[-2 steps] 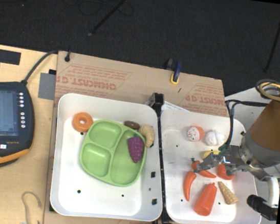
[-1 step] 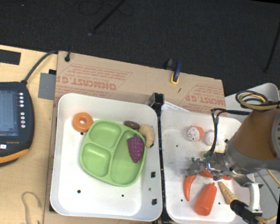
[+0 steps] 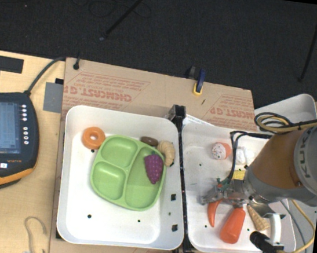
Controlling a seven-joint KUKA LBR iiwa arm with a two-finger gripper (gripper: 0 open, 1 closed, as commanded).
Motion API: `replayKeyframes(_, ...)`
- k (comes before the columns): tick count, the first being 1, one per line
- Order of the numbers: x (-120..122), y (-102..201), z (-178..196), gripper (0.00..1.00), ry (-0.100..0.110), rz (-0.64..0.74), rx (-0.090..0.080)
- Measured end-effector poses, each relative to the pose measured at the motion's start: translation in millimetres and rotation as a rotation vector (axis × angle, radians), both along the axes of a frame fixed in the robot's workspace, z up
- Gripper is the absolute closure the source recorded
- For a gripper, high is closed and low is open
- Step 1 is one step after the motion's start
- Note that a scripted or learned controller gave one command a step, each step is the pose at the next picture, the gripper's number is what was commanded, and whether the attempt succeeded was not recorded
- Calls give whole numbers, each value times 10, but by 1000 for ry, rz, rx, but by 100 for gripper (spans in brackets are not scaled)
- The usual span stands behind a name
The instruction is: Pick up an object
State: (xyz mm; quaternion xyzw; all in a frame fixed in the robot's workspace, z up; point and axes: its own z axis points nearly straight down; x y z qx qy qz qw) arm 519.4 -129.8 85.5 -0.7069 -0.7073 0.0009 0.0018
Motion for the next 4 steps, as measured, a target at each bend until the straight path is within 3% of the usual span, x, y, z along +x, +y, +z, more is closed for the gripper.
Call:
replayKeyframes(1, 0, -22, 122, 100, 0, -7, 0)
replayKeyframes(3, 208, 28, 1161, 100, -6, 1, -1)
replayKeyframes(4, 213, 17, 1435, 100, -4, 0, -1)
